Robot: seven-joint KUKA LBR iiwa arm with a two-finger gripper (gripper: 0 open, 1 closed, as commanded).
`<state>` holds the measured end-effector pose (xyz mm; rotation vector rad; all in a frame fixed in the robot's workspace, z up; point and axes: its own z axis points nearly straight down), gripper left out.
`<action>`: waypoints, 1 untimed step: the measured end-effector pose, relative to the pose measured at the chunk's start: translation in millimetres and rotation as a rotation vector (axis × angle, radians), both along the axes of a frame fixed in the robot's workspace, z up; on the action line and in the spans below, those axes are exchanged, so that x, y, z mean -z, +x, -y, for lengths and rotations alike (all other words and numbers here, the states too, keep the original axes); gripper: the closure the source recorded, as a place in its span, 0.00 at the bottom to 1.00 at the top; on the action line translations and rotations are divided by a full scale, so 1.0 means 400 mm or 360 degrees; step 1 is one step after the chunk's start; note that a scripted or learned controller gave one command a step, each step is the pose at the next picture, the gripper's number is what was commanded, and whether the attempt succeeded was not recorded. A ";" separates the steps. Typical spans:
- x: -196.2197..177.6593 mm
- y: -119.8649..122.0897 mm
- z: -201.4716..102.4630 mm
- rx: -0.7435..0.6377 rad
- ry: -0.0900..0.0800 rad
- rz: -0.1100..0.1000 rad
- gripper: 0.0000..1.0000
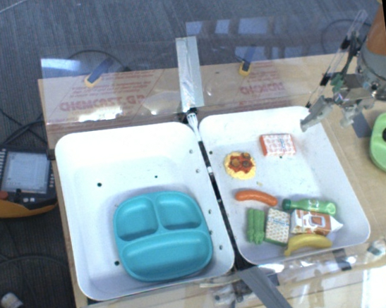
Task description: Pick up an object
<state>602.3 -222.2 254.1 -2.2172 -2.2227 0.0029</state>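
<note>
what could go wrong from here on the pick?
1. The hand sits over the right bin's far right rim, so a straight descent may hit the rim rather than an object.
2. The banana, carton, green bottle and cucumber are packed together at the near side; a grasp there may catch two or jam.
3. The pizza lies flat, likely hard to pinch.
</note>
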 end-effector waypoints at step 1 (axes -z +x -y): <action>0.260 -0.101 -0.120 -0.0096 0.0002 -0.0002 0.00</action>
